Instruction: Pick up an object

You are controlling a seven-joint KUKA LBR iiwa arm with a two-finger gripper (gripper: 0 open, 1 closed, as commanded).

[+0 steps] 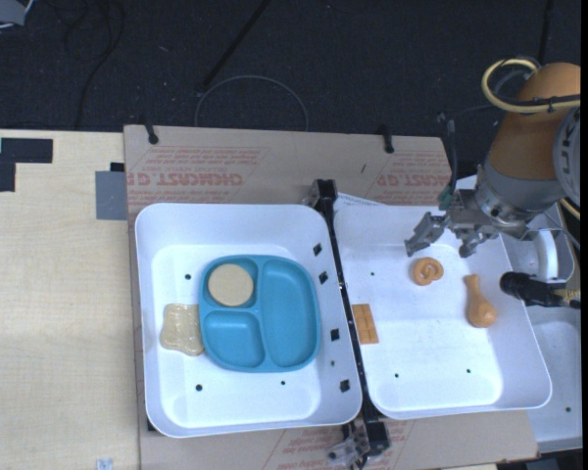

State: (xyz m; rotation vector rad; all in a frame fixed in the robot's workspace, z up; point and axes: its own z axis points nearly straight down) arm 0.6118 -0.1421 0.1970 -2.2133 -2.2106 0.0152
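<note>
The gripper (449,231) hangs over the right bin (441,380) with its fingers spread wide and nothing between them. Just below it lies a small orange pastry (427,271); a tan drumstick (479,302) rests nearby. The left bin (167,380) holds a blue tray (274,321) with a round cracker (229,284).

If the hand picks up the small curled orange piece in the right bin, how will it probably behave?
The curled orange piece looks small, so probably light. Its rounded, coiled shape may slip or turn between fingers. It lies flat on the right bin floor, so rolling seems unlikely.
</note>
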